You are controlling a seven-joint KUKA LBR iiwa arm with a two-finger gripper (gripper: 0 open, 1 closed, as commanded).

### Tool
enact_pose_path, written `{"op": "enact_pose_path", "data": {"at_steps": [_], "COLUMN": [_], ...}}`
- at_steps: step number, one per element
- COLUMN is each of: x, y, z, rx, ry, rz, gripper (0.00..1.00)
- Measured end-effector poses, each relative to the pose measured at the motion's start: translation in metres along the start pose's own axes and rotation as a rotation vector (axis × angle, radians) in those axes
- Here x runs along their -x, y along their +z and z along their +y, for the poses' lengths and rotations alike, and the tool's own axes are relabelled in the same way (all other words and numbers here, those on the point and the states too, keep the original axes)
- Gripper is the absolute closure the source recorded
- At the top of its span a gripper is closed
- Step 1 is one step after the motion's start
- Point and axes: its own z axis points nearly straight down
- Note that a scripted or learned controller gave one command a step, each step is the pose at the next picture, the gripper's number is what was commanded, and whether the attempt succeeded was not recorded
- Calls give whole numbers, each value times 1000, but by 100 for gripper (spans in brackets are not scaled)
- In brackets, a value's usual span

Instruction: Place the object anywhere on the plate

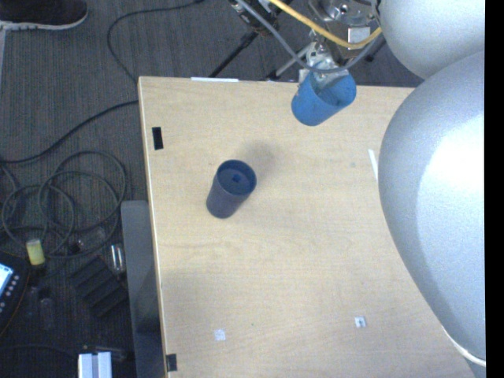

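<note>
Dark grey carpet is spreading out around your work area, with black cables (63, 187) looping across it at the left. Lying over most of your view is a pale wooden tabletop (276, 274), flat and bare-grained, carrying a small black tab (157, 138) near its left edge. You are looking past the big grey rounded body of the arm (441, 211), which is filling the right side and top right corner. Standing upright on the wood, left of centre, is a dark blue cylindrical cup (231, 187), open mouth facing up, well apart from everything else. Near the table's far edge, a lighter blue plastic cup (321, 101) is hanging tilted in the air, and the metal gripper (323, 71) is pinching its upper rim from above, so the fingers are closed on that cup. A yellow cable (276, 2) is curving behind the wrist.
</note>
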Motion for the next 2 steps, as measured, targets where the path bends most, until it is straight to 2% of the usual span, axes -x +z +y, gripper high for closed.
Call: {"op": "enact_pose_path", "data": {"at_steps": [1, 2], "x": [4, 1], "y": [0, 0], "z": [68, 41], "rx": [0, 3], "ry": [-80, -299], "rz": [-1, -2], "gripper": [100, 100]}}
